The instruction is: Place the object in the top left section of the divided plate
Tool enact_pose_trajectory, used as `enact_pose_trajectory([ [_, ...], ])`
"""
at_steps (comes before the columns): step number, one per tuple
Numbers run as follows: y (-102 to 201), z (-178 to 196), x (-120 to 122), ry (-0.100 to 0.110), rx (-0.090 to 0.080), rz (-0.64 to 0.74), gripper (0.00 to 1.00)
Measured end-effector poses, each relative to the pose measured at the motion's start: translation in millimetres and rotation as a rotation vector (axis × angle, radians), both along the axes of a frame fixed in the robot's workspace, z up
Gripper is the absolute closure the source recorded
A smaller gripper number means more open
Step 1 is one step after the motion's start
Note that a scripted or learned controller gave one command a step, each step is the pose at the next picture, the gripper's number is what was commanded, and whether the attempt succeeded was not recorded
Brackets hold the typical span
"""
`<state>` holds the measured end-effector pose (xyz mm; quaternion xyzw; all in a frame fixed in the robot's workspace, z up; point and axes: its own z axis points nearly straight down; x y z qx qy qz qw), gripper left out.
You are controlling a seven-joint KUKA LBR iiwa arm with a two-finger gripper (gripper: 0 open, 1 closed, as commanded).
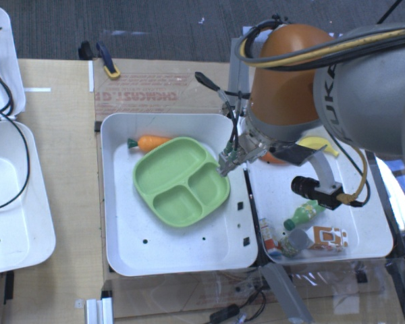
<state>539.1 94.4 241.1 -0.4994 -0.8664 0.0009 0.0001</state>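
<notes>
A light green divided plate point(181, 181) lies tilted in the left bin point(121, 235). A toy carrot point(150, 142) with a green top lies on the bin floor just beyond the plate's far left rim. My gripper point(229, 159) hangs at the plate's right rim, over the wall between the two bins. Nothing shows between its fingers.
The right bin point(364, 248) holds a green bottle point(305, 213), a small orange and white carton point(328, 237), a yellow object point(317, 144) and other small items near its front left corner. The arm's bulk covers much of that bin. Cardboard lies behind the bins.
</notes>
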Motion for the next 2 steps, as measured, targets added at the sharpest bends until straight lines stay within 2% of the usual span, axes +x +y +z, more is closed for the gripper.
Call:
enact_pose_trajectory([
  [1,-23.5,45.2,-10.9,0.000,-0.001,-0.047,1.00],
  [2,-34.2,56.5,-60.6,0.002,-0.001,-0.013,1.00],
])
